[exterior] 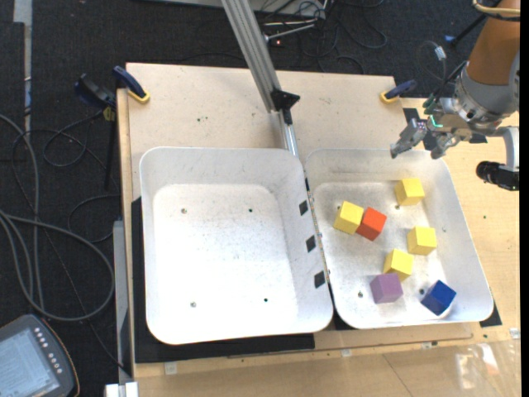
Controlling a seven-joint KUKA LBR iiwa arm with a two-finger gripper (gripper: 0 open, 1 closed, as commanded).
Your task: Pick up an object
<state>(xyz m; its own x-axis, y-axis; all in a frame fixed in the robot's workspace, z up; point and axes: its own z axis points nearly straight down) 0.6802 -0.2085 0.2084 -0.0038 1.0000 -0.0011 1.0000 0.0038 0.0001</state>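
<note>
**Robot arm above the far edge of a bin of coloured blocks**

A pale beige tabletop (215, 106) sits on a floor of dark carpet (58, 180) strewn with black cables (50, 230). Two shallow white bins lie side by side on it. The left bin (157, 180) has a speckled floor. The right bin (463, 246) holds seven small blocks: a yellow block (409, 190) near its far edge, a yellow block (349, 217) touching an orange block (372, 223) near the middle, a yellow block (422, 240) towards the right wall, a yellow block (398, 262) just nearer, a purple block (386, 288) beside that one, and a blue block (438, 297) in the near right corner.

The grey arm with its orange band (496, 48) reaches in from the right. Its end effector (417, 139) hangs over the far right corner of the right bin, apart from every block, its fingers spread and holding nothing.

Blue-and-yellow clamps (132, 85) grip the tabletop's far corners. A slanted metal pole (252, 44) crosses the far edge. A grey handheld screen (33, 362) lies on the floor at the near left.
</note>
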